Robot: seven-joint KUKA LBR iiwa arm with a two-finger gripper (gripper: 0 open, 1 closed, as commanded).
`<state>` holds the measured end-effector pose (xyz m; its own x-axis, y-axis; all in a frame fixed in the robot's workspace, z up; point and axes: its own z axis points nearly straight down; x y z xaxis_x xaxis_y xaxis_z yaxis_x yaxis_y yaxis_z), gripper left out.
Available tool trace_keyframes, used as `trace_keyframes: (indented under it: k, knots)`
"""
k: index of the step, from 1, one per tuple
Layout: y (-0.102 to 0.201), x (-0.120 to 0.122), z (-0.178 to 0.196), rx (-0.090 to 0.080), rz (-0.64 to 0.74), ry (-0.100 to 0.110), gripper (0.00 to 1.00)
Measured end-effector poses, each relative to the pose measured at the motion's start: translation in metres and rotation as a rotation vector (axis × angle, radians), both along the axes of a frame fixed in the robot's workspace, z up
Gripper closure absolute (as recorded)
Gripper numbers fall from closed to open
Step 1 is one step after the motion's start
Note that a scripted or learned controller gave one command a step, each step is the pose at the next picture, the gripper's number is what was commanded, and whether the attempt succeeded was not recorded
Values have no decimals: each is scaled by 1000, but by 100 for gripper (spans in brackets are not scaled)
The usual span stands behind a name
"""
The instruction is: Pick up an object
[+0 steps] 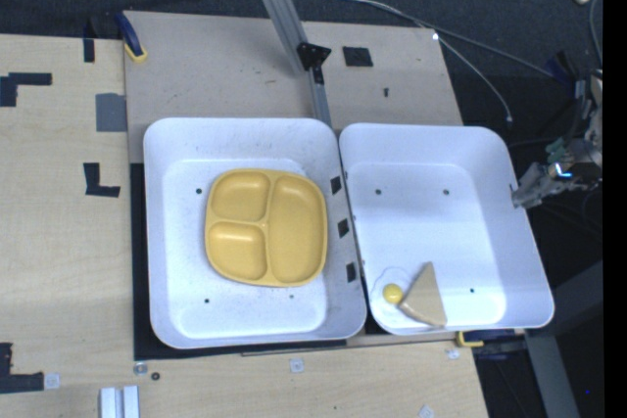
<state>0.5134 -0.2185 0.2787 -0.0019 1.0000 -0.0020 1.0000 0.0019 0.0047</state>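
Your easiest target looks to be the tan wedge [425, 297], lying flat near the front of the right bin [490, 210], with a small yellow ball [392, 293] just beside its left edge. Judge the wedge as light and stiff, probably a wooden or foam block; take it across its two slanted sides near the wider base, where the faces give some purchase, and expect it to slide on the smooth bin floor if you come down off-centre. The ball would likely roll away from a poor pinch, so treat it as second choice. In the left bin [167, 210] sits a yellow divided plate [266, 227], hard and light by the look of it, broad and shallow; only its rim or a divider ridge offers a hold. The gripper [549, 173] is at the right bin's far right edge, outside the wall, and you cannot tell its opening from here.
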Motion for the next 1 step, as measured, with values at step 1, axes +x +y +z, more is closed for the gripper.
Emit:
trace_keyframes:
  k: [1]
  knots:
    - [49,9,1,3,5,5,100]
